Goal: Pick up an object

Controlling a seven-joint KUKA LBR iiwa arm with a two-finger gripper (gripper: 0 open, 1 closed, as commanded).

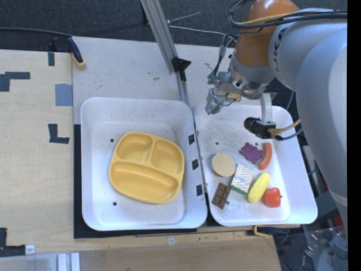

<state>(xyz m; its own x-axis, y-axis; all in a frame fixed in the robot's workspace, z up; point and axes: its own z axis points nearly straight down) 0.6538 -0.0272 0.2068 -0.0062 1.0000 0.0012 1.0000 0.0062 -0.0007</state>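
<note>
My gripper (214, 105) hangs over the far left corner of the right bin (300, 176), with nothing seen in it. Toward the near side of that bin lie a round tan disc (223, 165), a purple piece (250, 152), an orange-red sausage shape (265, 155), a white patterned box (243, 177), a yellow corn-like piece (258, 187), a red tomato (272, 197) and a brown chocolate bar (221, 195). All of them sit well nearer the bench's front edge than the gripper.
The left bin (88, 151) holds a yellow divided plate (148, 166). A slanted metal rail (161, 27) runs down to the gap between the bins. A black cable fitting (258, 127) on the arm hangs over the right bin's far side.
</note>
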